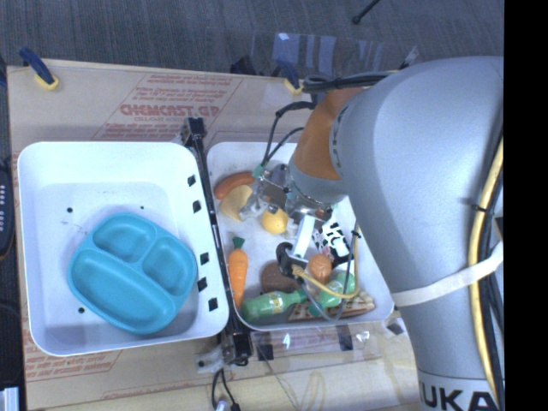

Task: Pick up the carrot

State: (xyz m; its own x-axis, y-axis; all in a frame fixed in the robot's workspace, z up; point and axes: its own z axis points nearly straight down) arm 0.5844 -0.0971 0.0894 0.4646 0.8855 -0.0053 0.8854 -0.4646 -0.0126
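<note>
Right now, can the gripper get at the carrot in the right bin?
Probably yes. The carrot lies uncovered beside the left wall of the right bin, nothing on top of it, and the gripper hangs over the same bin. That wall, close alongside, could crowd the grasp.

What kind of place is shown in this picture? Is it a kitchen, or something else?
Probably a robotics lab, not a kitchen: a KUKA arm reaches over the right white bin, with a left bin beside it, and the carrot and the other food look like toys.
</note>
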